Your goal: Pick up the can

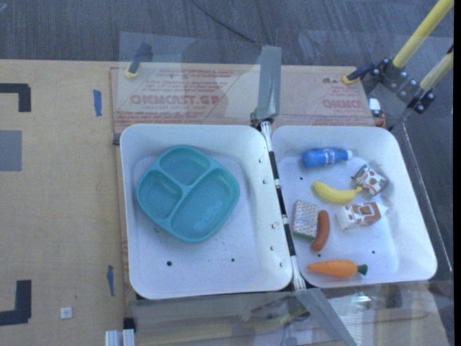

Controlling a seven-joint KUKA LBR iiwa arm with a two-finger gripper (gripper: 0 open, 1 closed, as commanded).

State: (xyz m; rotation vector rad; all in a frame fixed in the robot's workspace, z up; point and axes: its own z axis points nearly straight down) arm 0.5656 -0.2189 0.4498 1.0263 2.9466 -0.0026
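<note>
**Two white bins on a tabletop, with a small can among toy food in the right one**

We look down at a slant on a tan tabletop (57,193) carrying two shallow white bins side by side. The left bin (133,265) holds a teal divided plate (189,193), lying flat near its middle.

The right bin (421,258) holds all the small things, scattered loosely as if tipped in rather than arranged. A blue bottle (324,157) lies on its side near the far edge. Below it is a yellow banana (337,192), curved upward. To the banana's right, just beside its tip, is a small red-and-white object with a grey end, lying tilted. We judge this to be the can (369,181), though it is too small to be sure. Near it, toward us, sits a red-and-white carton (360,215). Left of the carton, a brown sausage (321,229) stands close against a small patterned box (305,218). An orange carrot (333,269) lies along the near edge.

Because the can lies tilted with the banana and carton close by, we judge that a grasp needs to come in across its narrow width to avoid its neighbours.

We cannot tell how the gripper stands.
</note>
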